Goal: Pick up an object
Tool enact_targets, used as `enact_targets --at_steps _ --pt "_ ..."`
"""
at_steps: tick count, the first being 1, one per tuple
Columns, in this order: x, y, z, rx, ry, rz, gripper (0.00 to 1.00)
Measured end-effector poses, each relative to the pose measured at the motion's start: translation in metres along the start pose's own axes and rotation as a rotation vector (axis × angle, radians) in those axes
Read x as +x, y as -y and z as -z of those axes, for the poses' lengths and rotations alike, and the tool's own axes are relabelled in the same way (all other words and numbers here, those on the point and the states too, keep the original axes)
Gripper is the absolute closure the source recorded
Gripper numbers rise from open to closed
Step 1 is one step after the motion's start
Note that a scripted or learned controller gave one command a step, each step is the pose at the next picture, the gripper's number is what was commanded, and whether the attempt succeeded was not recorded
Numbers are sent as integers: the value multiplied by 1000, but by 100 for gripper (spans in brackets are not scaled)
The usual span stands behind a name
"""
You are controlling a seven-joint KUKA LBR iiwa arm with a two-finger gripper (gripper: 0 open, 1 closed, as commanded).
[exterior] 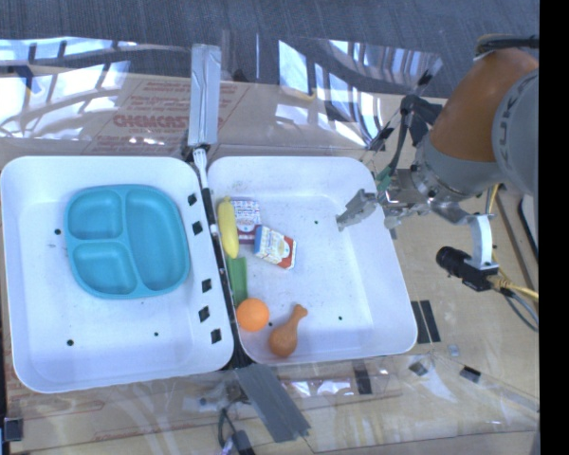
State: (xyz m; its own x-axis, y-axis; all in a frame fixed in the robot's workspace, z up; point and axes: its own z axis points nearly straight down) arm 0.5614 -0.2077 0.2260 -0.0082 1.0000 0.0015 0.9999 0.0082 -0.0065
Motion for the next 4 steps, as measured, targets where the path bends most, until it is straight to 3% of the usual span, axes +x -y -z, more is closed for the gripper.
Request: enact_targets --at_steps 1,2,3,4 --pt "81 -12 -135 -2 1 93 0" --pt "76 -63 -133 1 0 174 0" --pt "76 -63 -133 1 0 174 0" --pt "77 -62 -123 4 -1 178 100"
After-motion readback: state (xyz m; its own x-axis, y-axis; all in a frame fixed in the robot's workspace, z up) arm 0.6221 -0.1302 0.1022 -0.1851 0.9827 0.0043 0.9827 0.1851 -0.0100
